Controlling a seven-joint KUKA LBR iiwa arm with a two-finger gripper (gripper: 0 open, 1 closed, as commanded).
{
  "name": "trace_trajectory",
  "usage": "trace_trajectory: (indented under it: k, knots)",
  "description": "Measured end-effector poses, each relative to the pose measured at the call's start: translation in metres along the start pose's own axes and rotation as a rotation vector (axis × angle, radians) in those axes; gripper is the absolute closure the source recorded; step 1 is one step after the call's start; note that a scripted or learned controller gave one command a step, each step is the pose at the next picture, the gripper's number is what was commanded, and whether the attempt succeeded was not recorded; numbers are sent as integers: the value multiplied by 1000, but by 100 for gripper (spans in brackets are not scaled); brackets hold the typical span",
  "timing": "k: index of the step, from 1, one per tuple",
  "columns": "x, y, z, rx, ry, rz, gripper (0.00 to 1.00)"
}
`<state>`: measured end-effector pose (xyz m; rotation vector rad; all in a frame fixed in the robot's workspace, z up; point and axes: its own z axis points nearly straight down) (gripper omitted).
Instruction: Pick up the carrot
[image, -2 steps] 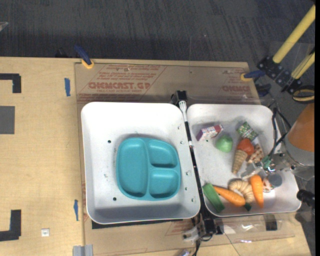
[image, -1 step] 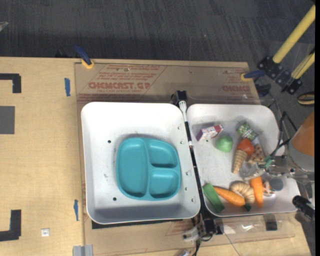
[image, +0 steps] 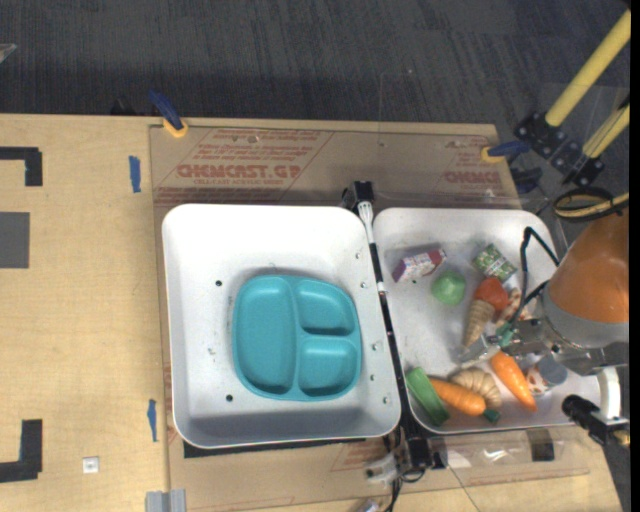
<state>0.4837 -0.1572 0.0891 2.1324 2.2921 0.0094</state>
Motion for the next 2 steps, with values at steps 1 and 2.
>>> trace_trajectory:
  k: [1, 2]
  knots:
    - [-1, 3, -12, -8, -3, 0, 100]
    - [46, 24, -121, 6, 4, 114, 100]
